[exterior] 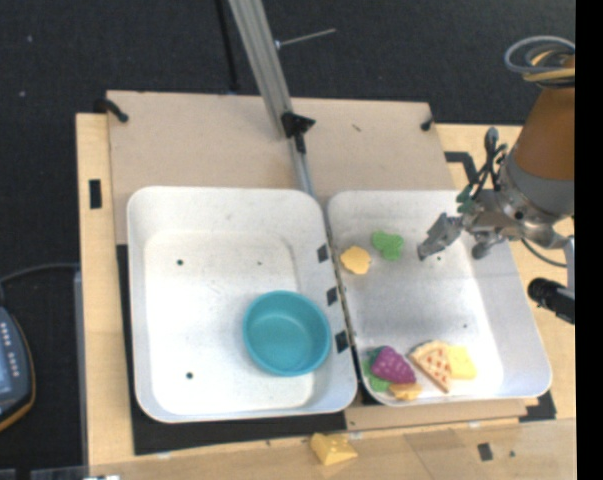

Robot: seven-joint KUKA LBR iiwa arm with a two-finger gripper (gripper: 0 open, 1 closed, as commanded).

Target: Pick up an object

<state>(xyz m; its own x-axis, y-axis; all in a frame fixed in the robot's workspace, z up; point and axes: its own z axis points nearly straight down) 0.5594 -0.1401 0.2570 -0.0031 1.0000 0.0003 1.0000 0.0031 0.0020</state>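
Currently the claw [459, 236] hovers over the right bin [501, 313], fingers spread apart, nothing between them; green piece [387, 244] just left, yellow piece [355, 260] farther left.

We count two white bins [161, 208], one blue bowl [286, 332], about six small toy food pieces in the right bin, and one yellow piece [333, 449] on the bench.

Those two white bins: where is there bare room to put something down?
The left bin is bare around the blue bowl, most of all along its left and far sides. The right bin is bare in its middle, between the green piece and the toy food crowding its near edge.
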